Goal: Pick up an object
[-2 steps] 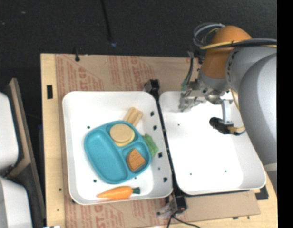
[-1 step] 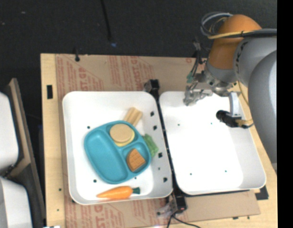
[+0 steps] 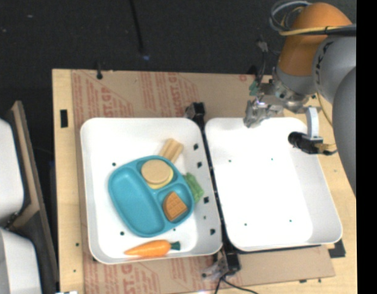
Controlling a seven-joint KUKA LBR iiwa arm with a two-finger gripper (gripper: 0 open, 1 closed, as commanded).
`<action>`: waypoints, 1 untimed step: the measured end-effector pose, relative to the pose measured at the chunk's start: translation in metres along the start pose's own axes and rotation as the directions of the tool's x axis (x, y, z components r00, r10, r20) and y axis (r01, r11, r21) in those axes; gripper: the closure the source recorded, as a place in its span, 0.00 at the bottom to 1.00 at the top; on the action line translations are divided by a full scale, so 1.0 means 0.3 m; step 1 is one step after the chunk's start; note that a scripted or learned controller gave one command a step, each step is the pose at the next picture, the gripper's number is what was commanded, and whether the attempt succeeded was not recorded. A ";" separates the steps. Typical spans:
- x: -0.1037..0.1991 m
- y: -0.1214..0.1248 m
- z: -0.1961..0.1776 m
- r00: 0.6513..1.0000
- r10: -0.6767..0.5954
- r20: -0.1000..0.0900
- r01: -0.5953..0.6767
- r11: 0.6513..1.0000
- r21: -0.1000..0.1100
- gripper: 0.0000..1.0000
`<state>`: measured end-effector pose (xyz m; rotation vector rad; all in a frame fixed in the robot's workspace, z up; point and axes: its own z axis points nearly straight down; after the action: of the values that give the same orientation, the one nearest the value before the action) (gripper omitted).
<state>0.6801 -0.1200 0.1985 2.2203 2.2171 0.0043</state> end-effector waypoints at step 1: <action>-0.026 -0.019 -0.187 1.000 0.000 0.000 0.000 1.000 -0.001 1.00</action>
<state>0.6740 -0.1278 0.2546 2.2195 2.2168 0.0051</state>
